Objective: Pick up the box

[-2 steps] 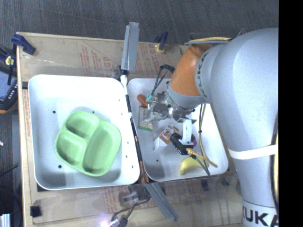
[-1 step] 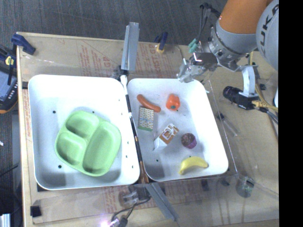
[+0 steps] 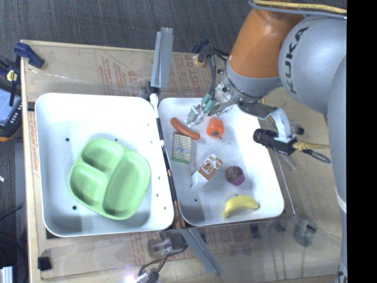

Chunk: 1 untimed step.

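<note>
Lying nearest, at the front of the right bin [image 3: 259, 212]: yellow banana [image 3: 240, 204], curving along the front wall

Sitting just behind and beside it, a dark purple fruit [image 3: 235, 174], apart from everything else

Resting to the left of that fruit, the box [image 3: 207, 168], a small white carton with an orange and brown print, tilting on the floor near the middle of the right bin, touching nothing

Lying flat beyond it toward the dividing wall, a small printed packet [image 3: 182, 147], with a red sausage [image 3: 185, 128] sitting slantwise just behind, its end close to the packet's top edge

Sitting to the right of the sausage, an orange pepper [image 3: 215, 128] with a green stem

Hovering over the back of the right bin, gripper [image 3: 203, 110], pointing down between sausage and pepper, well apart from the box; fingers appearing slightly parted, nothing showing between them

Occupying the left bin [image 3: 53, 111], a green divided plate [image 3: 109, 178], lying toward the front

Reaching in from the right, grey arm [image 3: 312, 58] with its orange band
</note>
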Tool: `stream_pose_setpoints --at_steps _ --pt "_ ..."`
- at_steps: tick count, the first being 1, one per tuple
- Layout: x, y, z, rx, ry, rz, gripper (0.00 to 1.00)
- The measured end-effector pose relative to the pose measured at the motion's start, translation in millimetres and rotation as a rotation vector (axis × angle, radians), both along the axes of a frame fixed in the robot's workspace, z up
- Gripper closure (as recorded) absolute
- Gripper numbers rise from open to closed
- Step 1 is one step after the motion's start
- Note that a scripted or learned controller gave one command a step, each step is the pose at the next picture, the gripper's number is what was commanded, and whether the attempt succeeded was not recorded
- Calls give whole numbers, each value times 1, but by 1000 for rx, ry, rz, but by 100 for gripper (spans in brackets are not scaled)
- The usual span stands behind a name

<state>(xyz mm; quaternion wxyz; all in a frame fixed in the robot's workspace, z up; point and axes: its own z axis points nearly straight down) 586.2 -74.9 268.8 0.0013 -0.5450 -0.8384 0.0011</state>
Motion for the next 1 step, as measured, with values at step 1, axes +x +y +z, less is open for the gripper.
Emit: stream_pose_setpoints --at_steps 1 --pt "0 0 0 0 0 -1 0"
